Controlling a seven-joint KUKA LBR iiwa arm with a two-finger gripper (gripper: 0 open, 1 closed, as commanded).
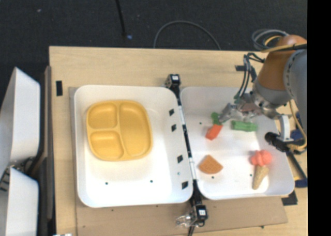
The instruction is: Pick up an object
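Observation:
In the right bin lie a small carrot with a green top, a flat green piece, an orange wedge and a toy ice-cream cone with a pink scoop. My gripper hangs low over the bin's far right part, just behind the green piece and to the right of the carrot's top. It looks open, with nothing between its fingers. The arm's orange band rises behind it.
The left bin holds a yellow divided plate. A ridge with black clips separates the two bins. Cables trail at the right bin's right edge. White boxes stand off the bench at the left.

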